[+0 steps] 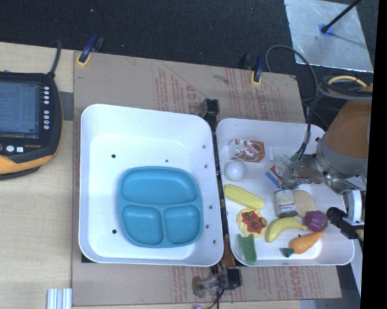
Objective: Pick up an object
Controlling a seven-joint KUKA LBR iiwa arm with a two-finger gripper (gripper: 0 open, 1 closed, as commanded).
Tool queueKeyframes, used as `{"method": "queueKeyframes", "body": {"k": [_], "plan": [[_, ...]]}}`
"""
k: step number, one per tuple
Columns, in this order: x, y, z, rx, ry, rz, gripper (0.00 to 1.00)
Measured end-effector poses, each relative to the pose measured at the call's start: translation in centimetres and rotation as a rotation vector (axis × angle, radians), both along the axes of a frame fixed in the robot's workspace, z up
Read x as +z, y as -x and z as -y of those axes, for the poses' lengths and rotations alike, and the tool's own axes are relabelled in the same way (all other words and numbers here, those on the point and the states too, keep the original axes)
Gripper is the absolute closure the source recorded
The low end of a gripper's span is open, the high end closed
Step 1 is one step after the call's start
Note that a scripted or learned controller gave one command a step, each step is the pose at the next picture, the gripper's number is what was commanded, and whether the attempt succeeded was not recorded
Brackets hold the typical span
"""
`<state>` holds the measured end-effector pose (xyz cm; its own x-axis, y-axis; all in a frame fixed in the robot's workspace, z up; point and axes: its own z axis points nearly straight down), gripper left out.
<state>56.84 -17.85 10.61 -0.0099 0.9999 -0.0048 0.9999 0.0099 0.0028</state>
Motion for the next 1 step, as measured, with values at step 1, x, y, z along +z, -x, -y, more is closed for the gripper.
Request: {"method": "queueKeyframes", "body": {"k": [1], "plan": [[0.00,0.01,0.00,0.000,0.000,0.000,0.00]]}}
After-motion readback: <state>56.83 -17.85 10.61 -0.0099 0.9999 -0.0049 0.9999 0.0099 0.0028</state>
